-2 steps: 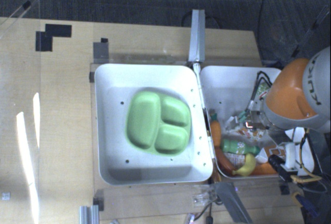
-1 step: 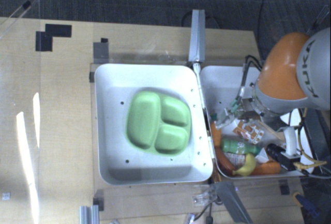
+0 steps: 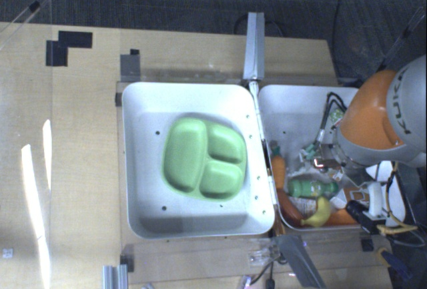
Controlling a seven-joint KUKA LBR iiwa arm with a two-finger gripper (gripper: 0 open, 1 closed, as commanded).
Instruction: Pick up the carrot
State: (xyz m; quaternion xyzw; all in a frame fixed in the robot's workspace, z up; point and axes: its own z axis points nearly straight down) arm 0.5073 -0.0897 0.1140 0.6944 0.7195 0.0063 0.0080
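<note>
The carrot [image 3: 277,167] is a short orange piece lying against the left wall of the right bin [image 3: 293,107]. The arm comes in from the right, its orange band above the wrist. My gripper [image 3: 319,159] hangs low over the bin's middle, a little right of the carrot and just above a green bottle [image 3: 311,186]. The carrot lies apart from the gripper, on the bin floor.
A yellow banana [image 3: 320,212], a red-brown sausage-like item [image 3: 288,204] and another orange item [image 3: 343,217] crowd the right bin's front edge. The left bin [image 3: 133,147] holds a green divided plate [image 3: 203,157]. Cables hang beside the wrist on the right.
</note>
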